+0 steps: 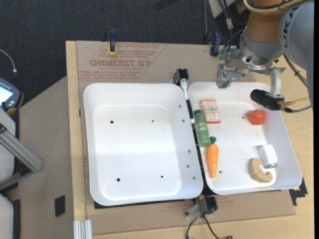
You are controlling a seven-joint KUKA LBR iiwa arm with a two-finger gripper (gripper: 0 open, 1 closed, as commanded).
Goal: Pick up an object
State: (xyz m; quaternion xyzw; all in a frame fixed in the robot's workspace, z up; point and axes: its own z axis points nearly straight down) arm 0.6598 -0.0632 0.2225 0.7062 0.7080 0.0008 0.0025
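White plastic bounds the right bin (pixel 294 158) where the carrot (pixel 213 156), tomato (pixel 256 117) and green bottle (pixel 202 128) lie, so we should lower the empty, narrowly parted gripper (pixel 225 79) squarely over one, away from the wall.

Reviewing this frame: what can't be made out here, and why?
- Gripper, camera view: small and blurred over the right bin's far rim, so finger state is unreadable.
- Arm: cut off by the top and right edges.
- Pink packet: print too small to read.
- Green bottle: label too small to read.
- White block: overlaps the tan ring, hiding part of it.
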